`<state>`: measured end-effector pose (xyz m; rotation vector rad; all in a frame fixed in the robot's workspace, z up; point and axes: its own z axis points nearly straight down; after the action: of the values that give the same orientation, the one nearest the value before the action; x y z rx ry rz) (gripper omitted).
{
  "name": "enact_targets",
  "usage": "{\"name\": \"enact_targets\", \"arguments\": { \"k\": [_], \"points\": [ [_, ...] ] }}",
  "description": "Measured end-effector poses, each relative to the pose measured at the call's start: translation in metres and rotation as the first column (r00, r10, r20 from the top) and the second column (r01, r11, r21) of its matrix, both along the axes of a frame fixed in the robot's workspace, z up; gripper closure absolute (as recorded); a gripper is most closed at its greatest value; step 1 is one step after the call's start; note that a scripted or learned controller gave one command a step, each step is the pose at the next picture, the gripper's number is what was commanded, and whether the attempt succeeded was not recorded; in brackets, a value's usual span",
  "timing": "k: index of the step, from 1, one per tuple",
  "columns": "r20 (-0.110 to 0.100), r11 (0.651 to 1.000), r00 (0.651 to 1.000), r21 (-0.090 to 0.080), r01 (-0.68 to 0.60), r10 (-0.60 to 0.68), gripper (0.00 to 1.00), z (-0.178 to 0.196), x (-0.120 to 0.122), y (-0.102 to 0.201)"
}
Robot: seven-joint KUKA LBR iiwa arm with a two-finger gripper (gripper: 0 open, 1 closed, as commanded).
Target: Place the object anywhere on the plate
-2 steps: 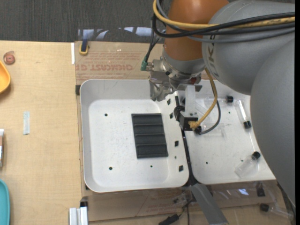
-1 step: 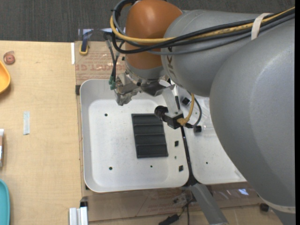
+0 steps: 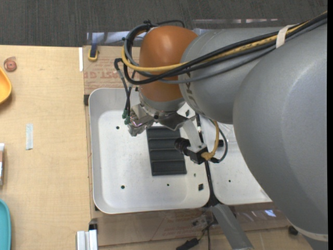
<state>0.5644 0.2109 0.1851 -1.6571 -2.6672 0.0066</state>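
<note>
Filling your view from the right, the grey arm (image 3: 270,103) hangs over the left white bin (image 3: 106,181), its orange band (image 3: 164,61) directly above the tool (image 3: 166,150). You cannot tell from this angle how the tool is set. Neither the object nor a plate can be made out inside that bin; the arm hides much of its floor. Your risk: a grab made blind could close on nothing.

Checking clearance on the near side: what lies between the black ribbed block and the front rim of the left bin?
Bare white bin floor, in the camera view: from the black ribbed block to the left bin's front rim just a few small dark specks.
</note>
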Motion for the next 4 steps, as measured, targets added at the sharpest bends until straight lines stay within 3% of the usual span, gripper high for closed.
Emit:
{"name": "enact_targets", "arguments": {
  "k": [1, 2, 3, 4],
  "points": [
    [0.004, 0.958, 0.958, 0.000, -0.286, 0.286, 1.00, 0.101, 0.023, -0.001],
    [0.003, 0.951, 0.951, 0.000, -0.310, 0.310, 1.00, 0.093, 0.073, 0.012],
    [0.003, 0.853, 0.853, 0.001, -0.521, 0.521, 1.00, 0.067, 0.078, 0.011],
    [0.006, 0.723, 0.723, 0.001, -0.691, 0.691, 1.00, 0.062, 0.084, 0.017]
  ]
}}
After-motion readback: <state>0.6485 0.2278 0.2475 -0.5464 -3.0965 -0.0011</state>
